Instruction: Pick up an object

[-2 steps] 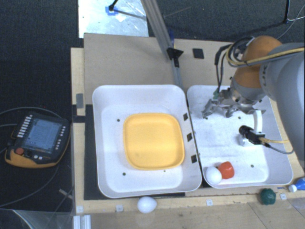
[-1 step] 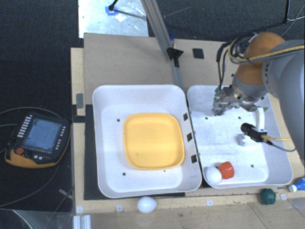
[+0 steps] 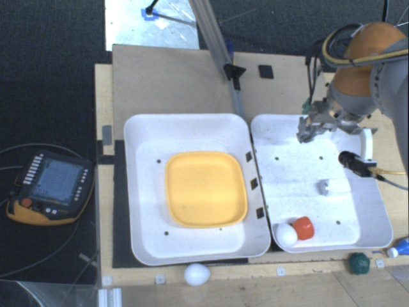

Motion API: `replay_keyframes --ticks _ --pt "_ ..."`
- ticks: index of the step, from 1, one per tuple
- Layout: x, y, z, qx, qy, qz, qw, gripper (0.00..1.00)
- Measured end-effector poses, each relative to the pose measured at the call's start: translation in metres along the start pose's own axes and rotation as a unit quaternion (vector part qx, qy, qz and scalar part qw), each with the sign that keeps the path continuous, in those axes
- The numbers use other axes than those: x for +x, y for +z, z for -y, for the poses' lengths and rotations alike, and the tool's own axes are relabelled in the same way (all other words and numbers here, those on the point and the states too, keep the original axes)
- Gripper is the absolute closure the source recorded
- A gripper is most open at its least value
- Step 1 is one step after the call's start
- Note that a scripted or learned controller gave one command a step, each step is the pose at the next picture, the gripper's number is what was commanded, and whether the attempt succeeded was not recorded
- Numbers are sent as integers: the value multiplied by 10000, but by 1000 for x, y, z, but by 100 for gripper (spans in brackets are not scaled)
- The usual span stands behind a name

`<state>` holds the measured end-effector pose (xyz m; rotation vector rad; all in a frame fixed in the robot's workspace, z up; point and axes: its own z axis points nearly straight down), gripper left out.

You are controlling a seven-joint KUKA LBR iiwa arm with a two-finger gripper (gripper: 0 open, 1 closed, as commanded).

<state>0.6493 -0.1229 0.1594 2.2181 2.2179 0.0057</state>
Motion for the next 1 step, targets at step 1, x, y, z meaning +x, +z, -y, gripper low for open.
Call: replay_keyframes --ticks 1 --pt "1 -61 6 -1 -4 -1 10000 100"
